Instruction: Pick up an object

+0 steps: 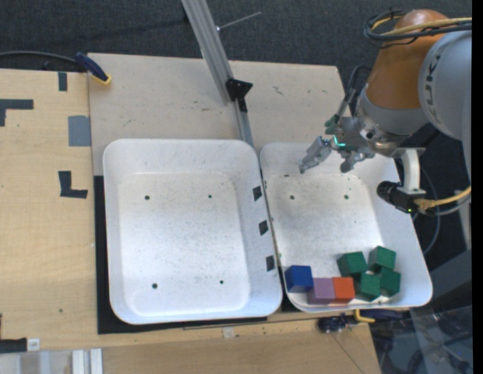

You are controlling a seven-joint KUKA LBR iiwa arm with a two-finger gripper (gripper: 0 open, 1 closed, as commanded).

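Two white bins sit on the bench; the gripper [333, 156] hangs spread and empty over the right bin's [319, 216] far end, well apart from the coloured blocks [347, 279] at its near edge.

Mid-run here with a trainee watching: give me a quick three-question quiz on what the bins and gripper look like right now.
1. True or false: the gripper holds a block between its fingers.
2. Which bin holds the blocks? A) left bin B) right bin C) both
3. Fill in: the blue block sits at the ____ end of the cluster, as the camera sees it.

Key:
1. False. The gripper hangs over the far end of the right bin, fingers spread, nothing between them.
2. B. The blue block, purple block, orange block and green blocks all lie in its near corner; none lie in the left bin.
3. Left.
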